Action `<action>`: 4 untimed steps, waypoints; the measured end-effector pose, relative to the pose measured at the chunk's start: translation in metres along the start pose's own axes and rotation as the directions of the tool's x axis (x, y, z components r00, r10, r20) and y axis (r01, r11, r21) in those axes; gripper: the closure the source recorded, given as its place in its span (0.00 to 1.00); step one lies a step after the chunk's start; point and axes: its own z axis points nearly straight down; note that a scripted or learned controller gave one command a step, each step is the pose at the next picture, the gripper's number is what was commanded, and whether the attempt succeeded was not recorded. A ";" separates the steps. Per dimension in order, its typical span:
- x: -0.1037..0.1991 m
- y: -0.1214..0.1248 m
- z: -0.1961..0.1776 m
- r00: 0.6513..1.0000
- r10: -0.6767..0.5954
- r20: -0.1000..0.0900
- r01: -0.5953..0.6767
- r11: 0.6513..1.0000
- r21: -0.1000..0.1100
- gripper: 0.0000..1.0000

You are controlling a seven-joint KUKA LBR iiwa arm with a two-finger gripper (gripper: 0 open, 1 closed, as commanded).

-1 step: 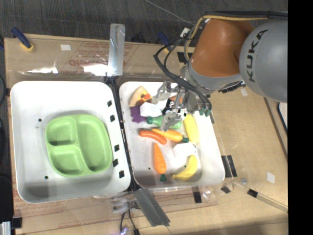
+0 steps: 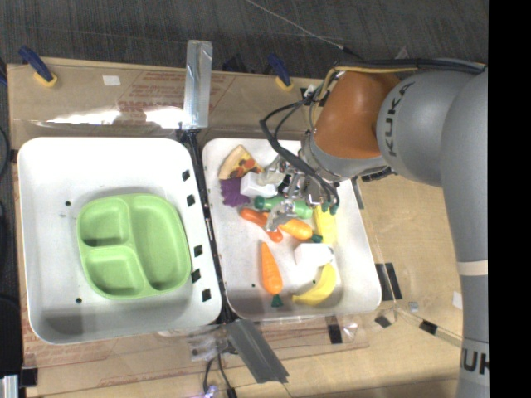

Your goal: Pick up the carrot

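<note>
The grey arm (image 2: 448, 139) is reaching in from the right and bending down over the right bin (image 2: 358, 264), its orange band (image 2: 353, 114) sitting above that bin's far right corner. The gripper (image 2: 290, 201) is hanging low over the bin's upper middle, pointing downward, cables looping beside the wrist toward the bin's far edge.

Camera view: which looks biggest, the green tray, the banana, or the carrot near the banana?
1. green tray, by far the largest.
2. banana.
3. carrot, a little smaller than the banana; they look close.
</note>
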 end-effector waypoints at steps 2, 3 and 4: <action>0.093 0.027 0.020 0.998 -0.052 -0.023 0.052 0.999 -0.005 0.00; 0.104 0.046 0.022 0.987 -0.157 -0.027 0.157 0.988 -0.008 0.00; 0.103 0.048 0.012 0.986 -0.164 -0.026 0.164 0.986 -0.008 1.00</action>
